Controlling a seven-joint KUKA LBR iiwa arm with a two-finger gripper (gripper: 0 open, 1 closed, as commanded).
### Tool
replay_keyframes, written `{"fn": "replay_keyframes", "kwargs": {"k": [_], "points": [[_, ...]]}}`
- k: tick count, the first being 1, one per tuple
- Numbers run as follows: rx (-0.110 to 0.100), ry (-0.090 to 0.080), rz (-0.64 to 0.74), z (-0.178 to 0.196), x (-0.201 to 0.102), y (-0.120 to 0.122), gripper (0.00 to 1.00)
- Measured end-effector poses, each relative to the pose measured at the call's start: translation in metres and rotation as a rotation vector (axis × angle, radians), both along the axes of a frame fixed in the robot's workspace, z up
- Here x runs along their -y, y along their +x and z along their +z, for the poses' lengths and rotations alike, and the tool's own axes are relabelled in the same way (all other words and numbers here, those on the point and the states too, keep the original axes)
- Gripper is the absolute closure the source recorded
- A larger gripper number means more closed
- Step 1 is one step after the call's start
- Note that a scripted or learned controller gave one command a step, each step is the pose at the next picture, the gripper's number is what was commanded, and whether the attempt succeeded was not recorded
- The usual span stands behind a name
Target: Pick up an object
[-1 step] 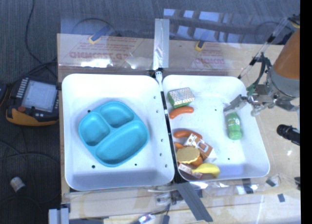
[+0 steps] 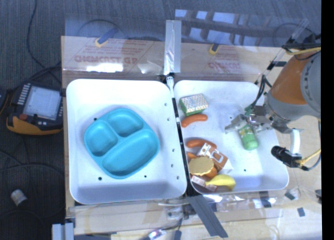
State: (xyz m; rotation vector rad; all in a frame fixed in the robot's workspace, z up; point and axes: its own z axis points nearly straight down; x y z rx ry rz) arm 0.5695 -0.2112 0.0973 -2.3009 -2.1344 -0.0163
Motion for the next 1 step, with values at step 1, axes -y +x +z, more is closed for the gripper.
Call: {"fn": "replay_keyframes", "kwargs": {"k": [1], "points": [[-0.005,-0.003,0.001,0.0068,0.0006,-0.0015,1.0]]}}
